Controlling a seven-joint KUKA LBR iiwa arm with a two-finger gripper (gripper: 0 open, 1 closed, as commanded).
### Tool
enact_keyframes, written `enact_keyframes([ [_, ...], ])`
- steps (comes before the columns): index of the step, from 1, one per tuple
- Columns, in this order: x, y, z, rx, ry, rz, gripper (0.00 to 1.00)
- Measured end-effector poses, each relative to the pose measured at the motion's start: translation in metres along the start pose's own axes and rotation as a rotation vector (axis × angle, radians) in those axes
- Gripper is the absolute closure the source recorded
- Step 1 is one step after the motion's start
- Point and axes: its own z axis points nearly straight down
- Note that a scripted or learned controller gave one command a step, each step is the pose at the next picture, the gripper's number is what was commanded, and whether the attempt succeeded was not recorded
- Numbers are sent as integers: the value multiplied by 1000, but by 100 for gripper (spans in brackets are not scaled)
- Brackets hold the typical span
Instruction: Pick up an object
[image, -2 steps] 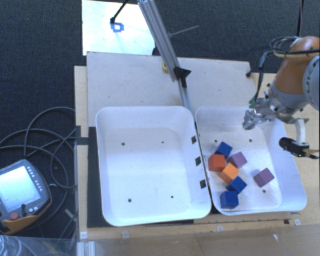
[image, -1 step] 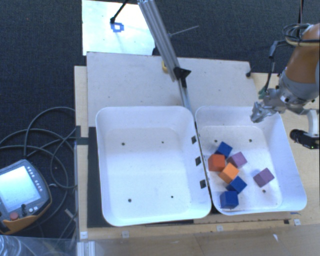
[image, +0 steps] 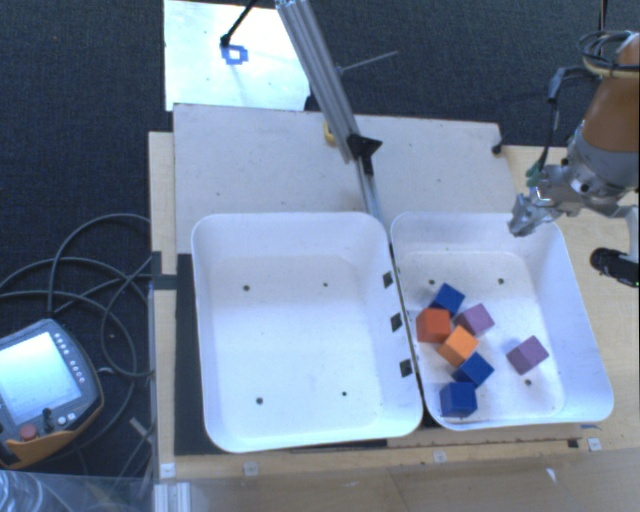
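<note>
Several small blocks lie in the right bin (image: 560, 265): a red-orange cube (image: 433, 325), an orange cube (image: 459, 345), two purple blocks (image: 476, 319) (image: 527, 354), and three blue cubes (image: 448, 298) (image: 474, 369) (image: 458, 399). Most of them cluster near the bin's left wall; one purple block sits apart to the right. My gripper (image: 524, 218) hangs over the right bin's far right corner, well away from the blocks, with nothing seen in it.
The left bin (image: 215, 300) stands beside the right one, joined by black clips. A grey metal pole (image: 325, 85) slants across the back board. Cables and a teach pendant (image: 40, 390) lie on the floor at the left.
</note>
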Motion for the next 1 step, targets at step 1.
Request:
enact_keyframes([
  [1, 58, 7, 8, 2, 3, -5, 100],
])
